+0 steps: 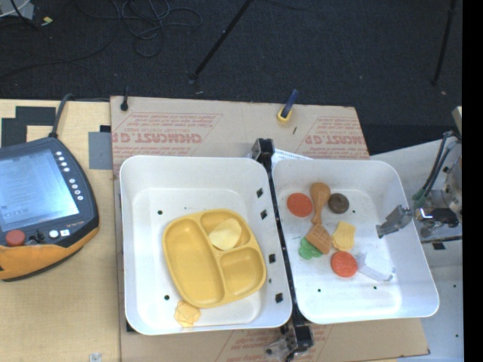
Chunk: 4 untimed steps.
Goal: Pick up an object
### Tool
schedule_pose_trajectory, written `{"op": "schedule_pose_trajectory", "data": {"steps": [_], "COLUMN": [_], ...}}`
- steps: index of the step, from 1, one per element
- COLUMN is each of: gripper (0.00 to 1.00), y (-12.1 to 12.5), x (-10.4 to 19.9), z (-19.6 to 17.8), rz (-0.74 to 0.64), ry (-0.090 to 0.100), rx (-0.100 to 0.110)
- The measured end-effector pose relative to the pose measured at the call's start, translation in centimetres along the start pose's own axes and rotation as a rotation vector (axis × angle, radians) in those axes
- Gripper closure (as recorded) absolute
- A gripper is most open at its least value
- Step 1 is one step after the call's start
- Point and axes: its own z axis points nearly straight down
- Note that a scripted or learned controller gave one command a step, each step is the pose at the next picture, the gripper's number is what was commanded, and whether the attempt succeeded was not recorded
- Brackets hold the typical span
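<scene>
Hovering at right bin's (pixel 411 194) rim, gripper (pixel 394 221) carries nothing; can't tell its state. Toy food (pixel 324 228) sits clustered mid-bin, w/ yellow tray (pixel 181 259) in left bin (pixel 136 202), so pickable items lie near.

The pincer (pixel 392 221) hangs at the right rim of the right bin (pixel 411 296). Just left of it lie a yellow block (pixel 344 236) and a waffle cone (pixel 319 239), with a green piece (pixel 308 250) touching the cone. Below-left of the pincer sit a red ball (pixel 344 264) and a clear wrapper (pixel 375 270). Farther left and up are a brown ball (pixel 338 202), a drumstick (pixel 319 197) and a red disc (pixel 299 204). Well left, the left bin (pixel 139 194) holds a yellow tray (pixel 189 266) bearing a pale chip (pixel 225 236), with a yellow crumb (pixel 186 314) beside it. A pendant (pixel 41 202) rests on the desk (pixel 60 308) far left.
</scene>
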Motion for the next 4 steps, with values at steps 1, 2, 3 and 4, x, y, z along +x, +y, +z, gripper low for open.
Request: {"op": "schedule_pose_trajectory", "data": {"steps": [1, 2, 3, 4], "gripper": [0.0, 0.0, 1.0, 1.0], "y": [1.4, 4.4, 4.3, 4.2], "x": [5.5, 9.6, 9.4, 9.3], "z": [12.3, 15.7, 14.4, 13.5], "rz": [-0.004, -0.003, 0.003, 0.01], "ry": [0.006, 0.001, 0.004, 0.005], "rx": [0.01, 0.0, -0.001, 0.002]}}
